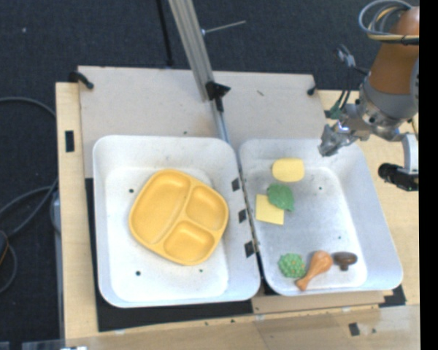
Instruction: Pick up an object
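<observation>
Above the right bin's (372,195) far rim hangs the tool (330,146), objects well apart.

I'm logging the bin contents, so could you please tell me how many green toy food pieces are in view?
2, both in the right bin: one green leafy piece mid-bin, overlapping the yellow square slice, and one green broccoli-like piece near the front edge beside the drumstick. None appears hidden.

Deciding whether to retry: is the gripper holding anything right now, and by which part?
Nothing is held. The gripper hangs over the right bin's far corner, apart from the food pieces.
</observation>
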